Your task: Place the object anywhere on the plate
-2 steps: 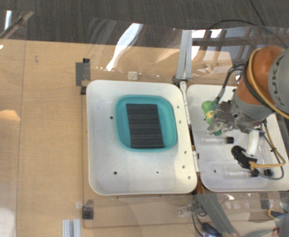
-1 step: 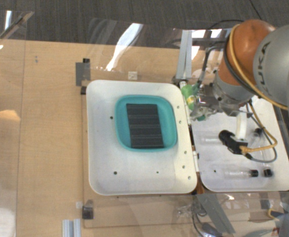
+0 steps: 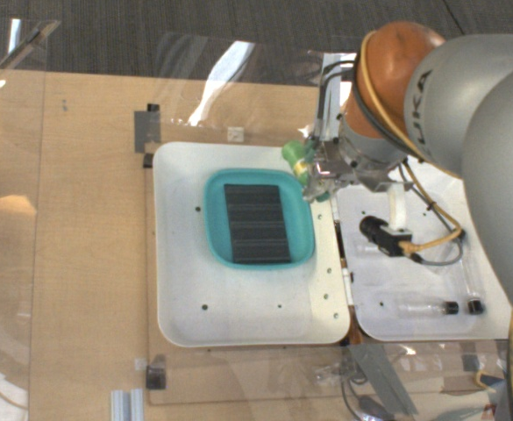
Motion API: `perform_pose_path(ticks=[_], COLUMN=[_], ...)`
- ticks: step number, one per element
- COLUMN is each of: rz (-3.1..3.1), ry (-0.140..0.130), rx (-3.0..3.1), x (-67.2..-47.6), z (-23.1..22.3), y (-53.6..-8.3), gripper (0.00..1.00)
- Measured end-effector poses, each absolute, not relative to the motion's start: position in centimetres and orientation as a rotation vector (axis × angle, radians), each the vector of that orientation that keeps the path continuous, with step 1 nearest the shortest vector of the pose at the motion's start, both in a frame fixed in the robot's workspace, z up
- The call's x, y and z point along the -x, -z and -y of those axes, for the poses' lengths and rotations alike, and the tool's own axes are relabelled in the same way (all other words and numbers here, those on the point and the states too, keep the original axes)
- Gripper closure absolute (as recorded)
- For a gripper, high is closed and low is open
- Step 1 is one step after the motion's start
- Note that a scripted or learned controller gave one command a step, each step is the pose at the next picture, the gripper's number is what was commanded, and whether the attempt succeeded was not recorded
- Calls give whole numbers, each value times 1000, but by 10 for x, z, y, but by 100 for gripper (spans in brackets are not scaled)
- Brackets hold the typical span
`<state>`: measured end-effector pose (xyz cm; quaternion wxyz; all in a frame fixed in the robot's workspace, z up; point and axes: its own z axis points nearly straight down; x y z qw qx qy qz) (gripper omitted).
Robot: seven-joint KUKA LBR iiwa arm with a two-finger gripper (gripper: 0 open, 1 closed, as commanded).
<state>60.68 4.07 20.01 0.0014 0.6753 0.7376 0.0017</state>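
Observation:
A teal plate (image 3: 302,226) with a dark ribbed insert lies in the left white bin (image 3: 181,279), toward its upper middle. My gripper (image 3: 313,175) hangs over the plate's upper right corner, close to the divide between the bins. A small green object (image 3: 293,154) with a yellowish underside sits pinched at the fingertips, and the gripper is shut on it. The object hovers just past the plate's rim. The wrist and orange band hide the upper part of the right bin.
The right white bin (image 3: 370,318) holds a clear tube with black ends (image 3: 427,307) near its front edge. A small black clamp (image 3: 148,130) stands on the bench by the left bin's far corner. Bare wood lies to the left.

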Motion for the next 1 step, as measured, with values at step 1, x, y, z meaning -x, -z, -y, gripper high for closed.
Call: perform_pose_path(ticks=[1], rz=[-2315], ry=[-6], rx=[-2120], x=[-607], z=[-41], y=[-200], gripper=[0])
